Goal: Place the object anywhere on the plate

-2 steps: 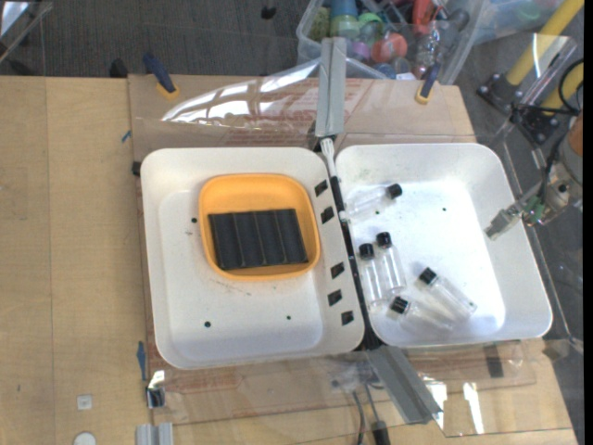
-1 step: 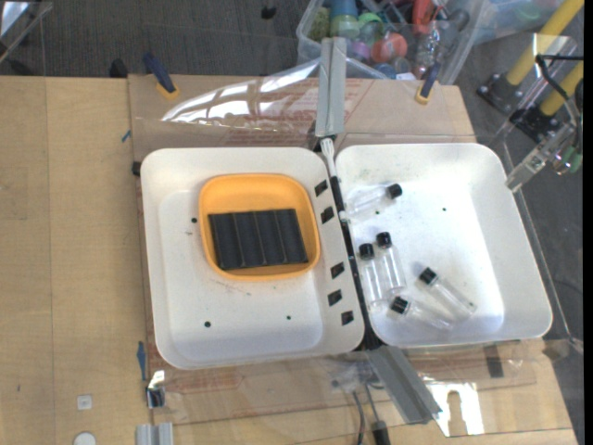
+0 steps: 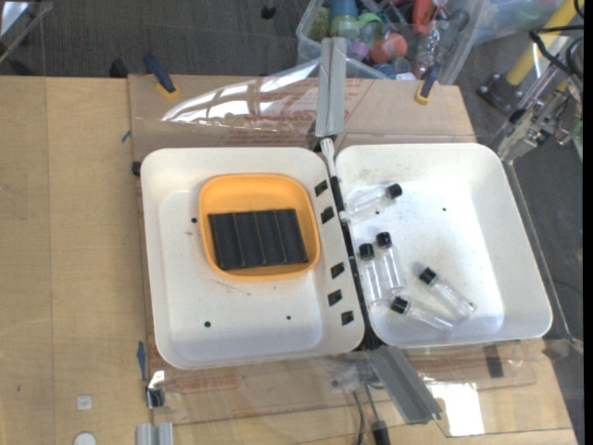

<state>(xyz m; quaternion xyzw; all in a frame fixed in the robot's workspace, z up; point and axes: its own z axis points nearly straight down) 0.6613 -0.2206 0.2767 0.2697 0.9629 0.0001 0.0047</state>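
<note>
You have an orange plate [image 3: 259, 191] with a black ribbed insert [image 3: 258, 239] in the left bin [image 3: 176, 336]. Five clear vials [image 3: 384, 258] with black caps lie in the right bin [image 3: 519, 248], some close together. I cannot tell the end effector state. The vials are round and smooth, so one may slip or roll off the insert.

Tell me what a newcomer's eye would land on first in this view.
The orange plate stands out first, sitting in the left bin with a black ribbed block lying on it. Next come the clear vials with black caps, scattered in the right bin. Beyond the bench, at the top, a clear tub of bright toys draws the eye.
</note>
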